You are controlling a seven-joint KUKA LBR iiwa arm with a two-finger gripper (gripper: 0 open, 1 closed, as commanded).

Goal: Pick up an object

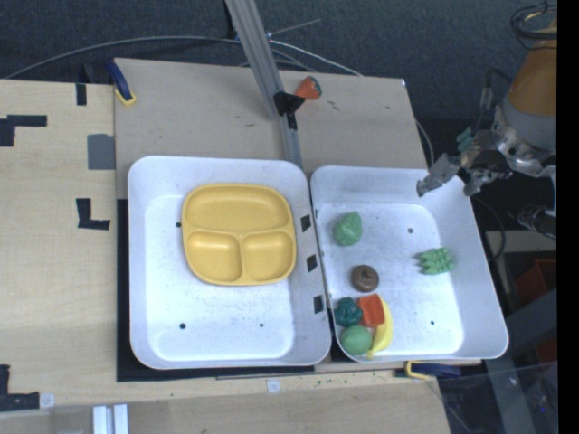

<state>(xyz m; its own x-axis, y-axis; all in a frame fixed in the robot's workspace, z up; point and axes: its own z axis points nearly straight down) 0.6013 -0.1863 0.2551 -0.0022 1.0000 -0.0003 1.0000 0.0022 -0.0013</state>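
Observation:
The right bin [452, 333] holds several small toy foods. A green round lump [347, 228] lies near its left wall, with a brown doughnut-like piece [365, 278] below it. A green leafy piece [437, 260] sits toward the right side. A cluster at the front left has a dark teal piece [347, 312], an orange-red piece [372, 310], a green ball [356, 339] and a yellow banana [384, 333]. My gripper [450, 175] hangs over the bin's back right rim, above and apart from all the objects, with nothing visible between its fingers.
The left bin [154, 269] carries a yellow three-compartment plate [239, 232]. A grey slanted pole [258, 43] with an orange-tipped clamp [306, 89] rises behind the bins. A blue and yellow clamp [120, 82] sits at the bench's back left.

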